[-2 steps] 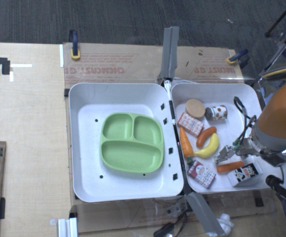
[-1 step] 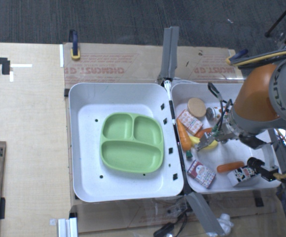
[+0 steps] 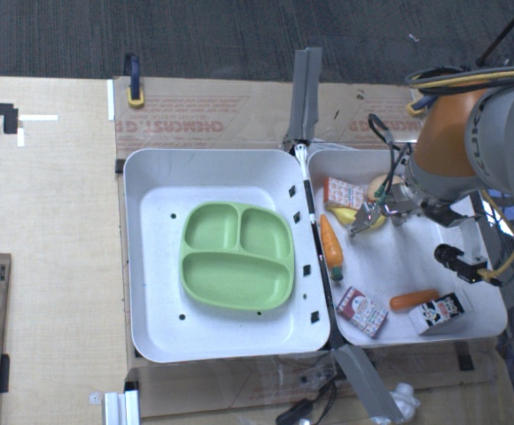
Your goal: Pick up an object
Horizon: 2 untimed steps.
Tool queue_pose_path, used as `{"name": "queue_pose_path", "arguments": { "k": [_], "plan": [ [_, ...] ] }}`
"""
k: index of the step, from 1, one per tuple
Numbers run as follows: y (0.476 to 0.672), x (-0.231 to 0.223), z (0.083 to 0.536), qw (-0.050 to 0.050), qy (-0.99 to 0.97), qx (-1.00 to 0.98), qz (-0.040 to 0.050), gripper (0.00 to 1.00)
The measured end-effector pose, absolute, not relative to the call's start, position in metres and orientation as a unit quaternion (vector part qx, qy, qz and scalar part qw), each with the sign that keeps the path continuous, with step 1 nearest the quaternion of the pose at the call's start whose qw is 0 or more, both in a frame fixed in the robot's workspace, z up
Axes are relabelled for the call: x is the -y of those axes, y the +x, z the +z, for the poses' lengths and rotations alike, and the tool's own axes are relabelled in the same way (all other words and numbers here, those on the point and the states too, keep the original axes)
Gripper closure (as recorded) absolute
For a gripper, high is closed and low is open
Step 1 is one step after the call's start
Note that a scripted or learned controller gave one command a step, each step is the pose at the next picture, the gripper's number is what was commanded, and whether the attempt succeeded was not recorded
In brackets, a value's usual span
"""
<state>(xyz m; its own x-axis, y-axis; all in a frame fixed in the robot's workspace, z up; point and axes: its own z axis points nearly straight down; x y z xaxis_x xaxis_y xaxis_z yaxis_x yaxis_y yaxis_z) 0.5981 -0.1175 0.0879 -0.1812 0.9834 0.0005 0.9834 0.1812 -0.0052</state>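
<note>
Bins: two, white and shallow, side by side on the desk (image 3: 44, 193); left bin (image 3: 151, 326), right bin (image 3: 496, 326).
Small cartons, lower right bin: two; one red and white (image 3: 362, 312), one black and white (image 3: 437, 312); print too small to read.
Sausage-like piece: one, orange-red (image 3: 413, 300), just beside the black and white carton.
Plate: one, green, three compartments (image 3: 237, 256), centre of the left bin.
Carrot: one, orange (image 3: 330, 241), along the right bin's left wall.
Banana: one, yellow (image 3: 356, 215), upper part of the right bin, at the gripper tip.
Packet: one, red and white (image 3: 345, 192), above the banana; text unreadable.
Gripper: one (image 3: 366, 220), low in the right bin beside the banana; cannot tell whether apart or together.
Cardboard strip: one (image 3: 204, 118), upper middle of frame; red print reversed, not readable.
</note>
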Motion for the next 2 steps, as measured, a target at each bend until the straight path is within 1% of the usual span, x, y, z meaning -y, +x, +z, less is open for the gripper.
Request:
{"name": "queue_pose_path", "arguments": {
  "k": [1,2],
  "plan": [
    [0.653,0.127,0.087,0.012,-0.58,0.815,0.0071,0.0],
    [0.64,0.123,0.088,0.002,-0.633,0.774,0.002,0.0]
  ]
}}
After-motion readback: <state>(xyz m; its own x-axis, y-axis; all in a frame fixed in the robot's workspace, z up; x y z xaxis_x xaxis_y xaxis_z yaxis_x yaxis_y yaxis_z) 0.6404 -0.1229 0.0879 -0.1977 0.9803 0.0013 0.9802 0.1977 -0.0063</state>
